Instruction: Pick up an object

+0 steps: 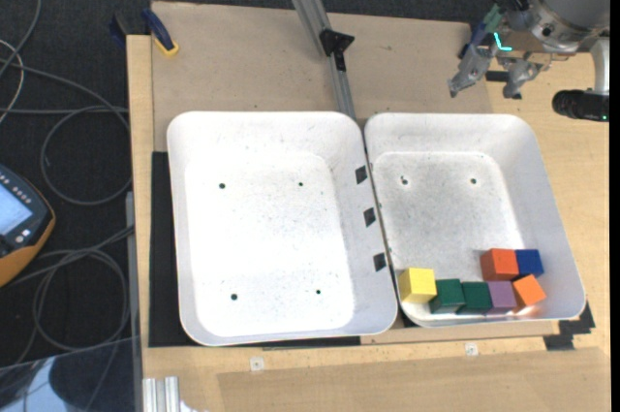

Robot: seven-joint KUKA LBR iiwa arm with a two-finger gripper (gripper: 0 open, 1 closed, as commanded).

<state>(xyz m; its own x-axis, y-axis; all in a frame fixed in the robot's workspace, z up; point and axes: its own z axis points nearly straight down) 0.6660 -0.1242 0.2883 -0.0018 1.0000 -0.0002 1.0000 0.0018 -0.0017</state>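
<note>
Camera view gives you the two white bins side by side on the table point(242, 61), with the jaws point(489, 76) hanging at about 1 o'clock, over bare table just beyond the far rim of the right bin point(542, 168). You can see its two fingers spread apart with nothing between them.

Look toward 5 o'clock and you find the blocks bunched against the near wall of the right bin. The yellow block point(418, 283) sits at the 9 o'clock end of the cluster, touching the dark green block point(447, 295), which touches a second green block point(476, 296). Beside that lies the purple block point(501, 294). The red block point(500, 262) and blue block point(529, 261) sit side by side behind them, and the orange block point(529, 290), tilted, is nearest the corner.

The left bin point(194, 148) lies at 9 o'clock of the right one.
</note>
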